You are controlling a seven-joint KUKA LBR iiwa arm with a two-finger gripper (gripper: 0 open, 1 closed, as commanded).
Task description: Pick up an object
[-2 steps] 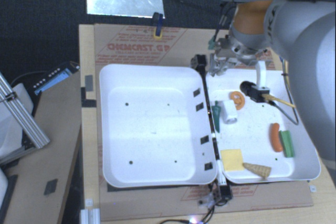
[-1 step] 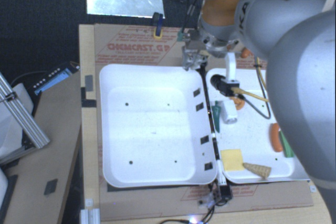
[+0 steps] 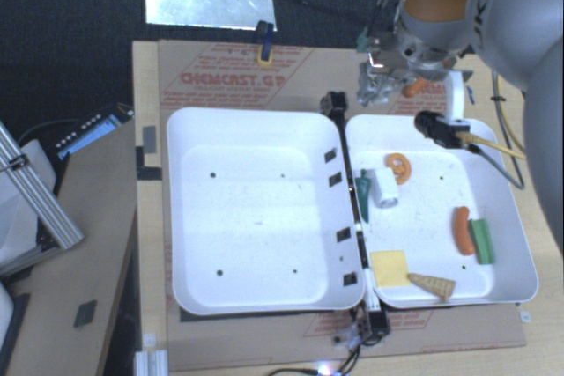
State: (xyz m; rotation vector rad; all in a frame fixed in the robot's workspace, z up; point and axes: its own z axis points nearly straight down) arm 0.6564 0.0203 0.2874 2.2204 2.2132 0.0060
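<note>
Gripper (image 3: 379, 89) hangs over the back rim of the right bin (image 3: 515, 270), at approx. 11 o'clock of that bin – whether it's open or shut can't be told from this angle, and nothing is seen held in it. A small orange bit (image 3: 412, 89) sits just at 3 o'clock of the gripper; can't tell what it is. All loose objs lie in the right bin. An orange ring (image 3: 398, 167) is at 11 o'clock from bin centre, w/ a white cylinder (image 3: 385, 188) touching or just beside it at its 7 o'clock. A green pen (image 3: 363, 187) lies along the bin's left wall at 9 o'clock, just beside the cylinder. At 3–4 o'clock an orange sausage (image 3: 462, 230) and a green block (image 3: 481, 240) lie side by side, block on the outer side, both running roughly 12-to-6. A yellow square (image 3: 389, 269) lies flat at 7 o'clock near the front-left corner, and a cone (image 3: 432, 284) lies at 6 o'clock by the front wall, its wide end just beside the square. Left bin (image 3: 256, 112) stands beside the right one – rims meeting along the middle.
</note>
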